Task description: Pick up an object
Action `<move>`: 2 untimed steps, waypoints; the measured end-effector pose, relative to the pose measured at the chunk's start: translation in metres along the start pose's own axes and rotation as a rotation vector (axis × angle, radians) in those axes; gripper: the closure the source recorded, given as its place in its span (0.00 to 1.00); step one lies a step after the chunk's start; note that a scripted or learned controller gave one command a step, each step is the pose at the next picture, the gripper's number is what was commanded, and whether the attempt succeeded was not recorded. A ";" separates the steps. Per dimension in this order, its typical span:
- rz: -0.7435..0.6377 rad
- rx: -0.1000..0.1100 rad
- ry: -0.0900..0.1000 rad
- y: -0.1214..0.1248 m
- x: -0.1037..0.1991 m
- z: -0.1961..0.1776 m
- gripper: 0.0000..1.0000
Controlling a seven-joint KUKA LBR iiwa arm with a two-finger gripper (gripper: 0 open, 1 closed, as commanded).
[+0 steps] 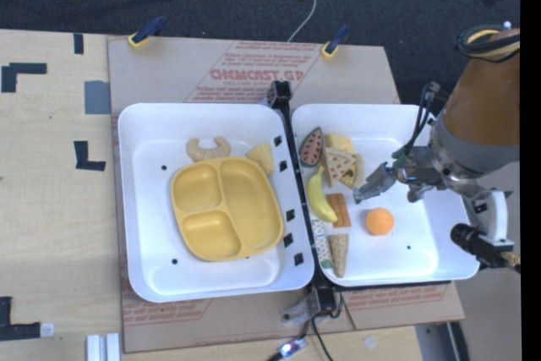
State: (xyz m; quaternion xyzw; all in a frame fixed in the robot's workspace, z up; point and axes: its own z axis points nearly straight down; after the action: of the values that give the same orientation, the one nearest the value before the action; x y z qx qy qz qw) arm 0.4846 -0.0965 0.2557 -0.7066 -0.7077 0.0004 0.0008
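Cardboard covers the bench under two white bins, with dark carpet beyond the far edge. The gripper (pixel 372 184) hangs over the right bin (pixel 423 262); whether it is open and whether it holds anything cannot be told from this slant. An orange (pixel 379 221) lies just near of it, apart from the rest. A round fruit could roll off a badly centred pinch. Along that bin's left wall crowd a banana (pixel 320 199), a watermelon slice (pixel 311 145) and other toy foods, easily knocked. The left bin (pixel 139 266) holds a yellow tray (pixel 225 208) and a pretzel (pixel 207 149).
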 end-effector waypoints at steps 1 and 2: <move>0.000 0.005 0.001 -0.006 0.007 0.048 0.00; 0.002 0.005 0.001 -0.010 0.002 0.094 0.00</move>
State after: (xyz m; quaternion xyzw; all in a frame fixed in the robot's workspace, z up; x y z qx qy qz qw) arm 0.4745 -0.0947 0.1621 -0.7072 -0.7070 0.0020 0.0030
